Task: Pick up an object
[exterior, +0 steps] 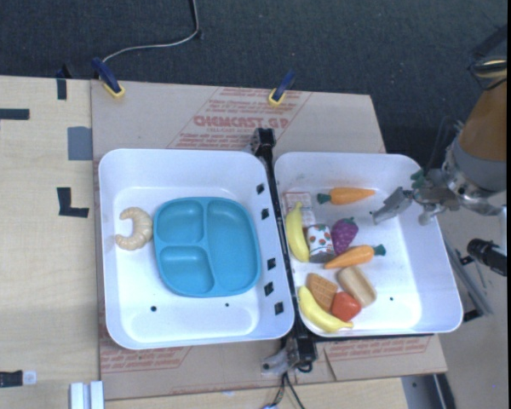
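Toy food is the target, any piece of it, all heaped in the right bin [426, 254]. Largest to smallest: surface [34, 254], then left bin [111, 228] w/ blue tray [206, 245] and a croissant [134, 228] just beside the tray's left edge. Right bin pile: two bananas [296, 233] and [319, 313], two carrots [351, 196] and [356, 256], hotdog [358, 286], waffle [321, 288], red block [345, 307], can [321, 241], grapes [344, 231].

Handling, my guess: light hard plastic, smooth and rounded, prob. slips out of a pinch. Best pick looks like upper carrot; it lies apart from the rest, so grip across its mid-body, short axis.

Arm [485, 135] comes in from right, wrist over bin's right rim. Hand [400, 204] sits low, just right of upper carrot's tip, above the bare floor, fingers look spread w/ nothing between them.
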Tool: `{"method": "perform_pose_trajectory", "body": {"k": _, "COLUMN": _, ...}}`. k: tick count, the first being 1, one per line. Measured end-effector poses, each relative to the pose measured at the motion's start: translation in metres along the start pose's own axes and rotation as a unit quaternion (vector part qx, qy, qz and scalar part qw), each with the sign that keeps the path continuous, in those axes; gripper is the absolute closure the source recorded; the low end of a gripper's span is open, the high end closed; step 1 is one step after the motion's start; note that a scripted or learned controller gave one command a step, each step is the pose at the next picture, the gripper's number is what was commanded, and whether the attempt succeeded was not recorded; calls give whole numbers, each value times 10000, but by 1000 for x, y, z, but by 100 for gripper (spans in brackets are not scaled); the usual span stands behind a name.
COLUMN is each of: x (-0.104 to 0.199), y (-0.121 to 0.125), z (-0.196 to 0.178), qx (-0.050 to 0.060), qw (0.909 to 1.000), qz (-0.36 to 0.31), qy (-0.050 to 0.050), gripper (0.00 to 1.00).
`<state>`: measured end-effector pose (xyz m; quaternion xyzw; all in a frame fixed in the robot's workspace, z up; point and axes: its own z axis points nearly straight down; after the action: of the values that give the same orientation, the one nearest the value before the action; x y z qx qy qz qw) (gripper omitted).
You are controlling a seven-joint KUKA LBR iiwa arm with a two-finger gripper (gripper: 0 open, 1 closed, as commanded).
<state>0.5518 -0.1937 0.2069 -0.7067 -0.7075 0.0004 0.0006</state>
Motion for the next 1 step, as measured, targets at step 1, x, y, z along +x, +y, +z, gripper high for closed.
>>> {"method": "perform_pose_trajectory", "body": {"k": 1, "x": 55, "y": -11, "z": 121, "qx": -16, "qw": 10000, "qz": -1, "qy": 4, "gripper": 0}}
